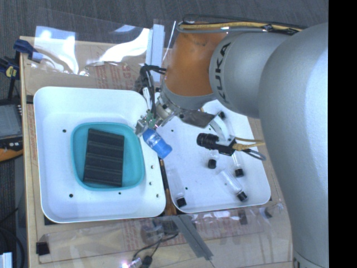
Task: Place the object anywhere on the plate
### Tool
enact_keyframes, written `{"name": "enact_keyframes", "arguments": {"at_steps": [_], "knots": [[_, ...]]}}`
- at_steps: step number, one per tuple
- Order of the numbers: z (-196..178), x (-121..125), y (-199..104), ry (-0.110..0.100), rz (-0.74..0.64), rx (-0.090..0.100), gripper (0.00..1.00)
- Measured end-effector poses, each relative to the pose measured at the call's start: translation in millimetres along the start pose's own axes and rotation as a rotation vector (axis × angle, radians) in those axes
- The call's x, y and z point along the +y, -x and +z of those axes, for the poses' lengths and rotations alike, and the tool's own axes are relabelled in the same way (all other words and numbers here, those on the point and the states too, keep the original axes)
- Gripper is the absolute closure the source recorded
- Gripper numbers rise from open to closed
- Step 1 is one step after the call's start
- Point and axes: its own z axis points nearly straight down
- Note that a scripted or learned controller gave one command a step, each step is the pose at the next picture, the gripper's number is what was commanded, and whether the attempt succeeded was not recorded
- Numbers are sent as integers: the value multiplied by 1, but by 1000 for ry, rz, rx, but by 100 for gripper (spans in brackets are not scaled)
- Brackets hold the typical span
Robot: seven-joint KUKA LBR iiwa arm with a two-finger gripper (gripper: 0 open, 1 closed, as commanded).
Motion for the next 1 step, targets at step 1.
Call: {"name": "enact_keyframes", "arguments": {"at_steps": [1], "knots": [[0, 0, 1, 0, 1, 0, 0]]}}
